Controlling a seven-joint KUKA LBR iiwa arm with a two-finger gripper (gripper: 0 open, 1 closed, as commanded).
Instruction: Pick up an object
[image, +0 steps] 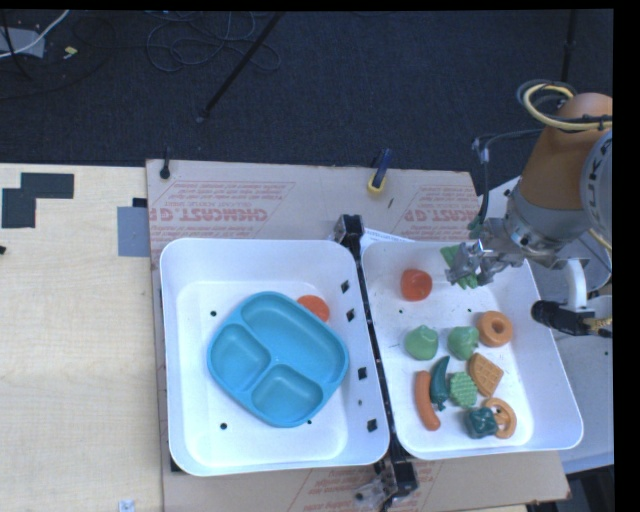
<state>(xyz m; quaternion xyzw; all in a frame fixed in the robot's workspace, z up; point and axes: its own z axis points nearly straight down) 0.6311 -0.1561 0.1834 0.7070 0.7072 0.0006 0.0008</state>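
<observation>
Arm over the far right of the right bin, toys clustered below it.

The gripper (470, 266) hangs above the right bin (560, 400) near its far edge, with something green between its fingers; I cannot tell whether they clamp it. A carrot (427, 402) lies with its long axis running near to far, beside the green pieces (441, 342). A red tomato (416, 284) sits alone, with bare floor around it. The left bin (190, 420) holds a blue divided plate (277, 357).

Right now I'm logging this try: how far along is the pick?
Nothing looks picked yet. The gripper sits over the right bin near its top edge, beside the red toy. The other toys lie in that bin. Grasping and lifting remain.
</observation>
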